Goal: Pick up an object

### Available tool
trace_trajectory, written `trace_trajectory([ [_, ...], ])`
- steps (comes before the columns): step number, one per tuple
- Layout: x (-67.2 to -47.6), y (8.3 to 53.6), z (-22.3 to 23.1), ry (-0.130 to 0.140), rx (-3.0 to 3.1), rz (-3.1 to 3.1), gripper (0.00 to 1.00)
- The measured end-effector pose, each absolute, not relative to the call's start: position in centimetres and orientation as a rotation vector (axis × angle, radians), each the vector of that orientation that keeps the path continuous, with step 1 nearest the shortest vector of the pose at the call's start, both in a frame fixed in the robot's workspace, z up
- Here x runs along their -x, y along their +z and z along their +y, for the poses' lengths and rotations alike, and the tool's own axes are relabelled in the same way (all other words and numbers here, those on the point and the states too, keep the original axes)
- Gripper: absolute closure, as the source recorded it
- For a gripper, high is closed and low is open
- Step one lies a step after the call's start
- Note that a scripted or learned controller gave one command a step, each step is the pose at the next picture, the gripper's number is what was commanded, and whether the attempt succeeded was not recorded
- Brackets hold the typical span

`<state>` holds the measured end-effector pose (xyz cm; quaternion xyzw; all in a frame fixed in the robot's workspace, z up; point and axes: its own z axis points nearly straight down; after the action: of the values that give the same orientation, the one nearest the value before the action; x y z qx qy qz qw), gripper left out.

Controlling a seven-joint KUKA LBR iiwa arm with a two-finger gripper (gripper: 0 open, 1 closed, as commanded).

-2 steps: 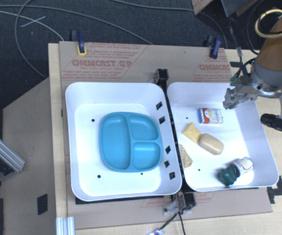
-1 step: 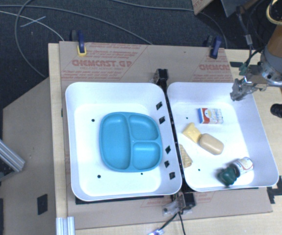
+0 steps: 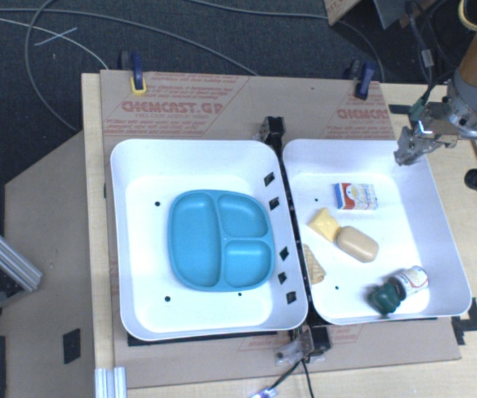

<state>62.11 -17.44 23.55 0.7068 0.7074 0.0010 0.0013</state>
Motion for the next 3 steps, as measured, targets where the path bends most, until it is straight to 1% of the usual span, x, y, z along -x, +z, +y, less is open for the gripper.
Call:
trace_trajectory([
  [2,-63.4,21.6,-6.7,-0.001,-2.219,2.229,1.0],
  [3,-64.6,21.2,-1.4,0.002,-2.216,2.226,1.0],
])
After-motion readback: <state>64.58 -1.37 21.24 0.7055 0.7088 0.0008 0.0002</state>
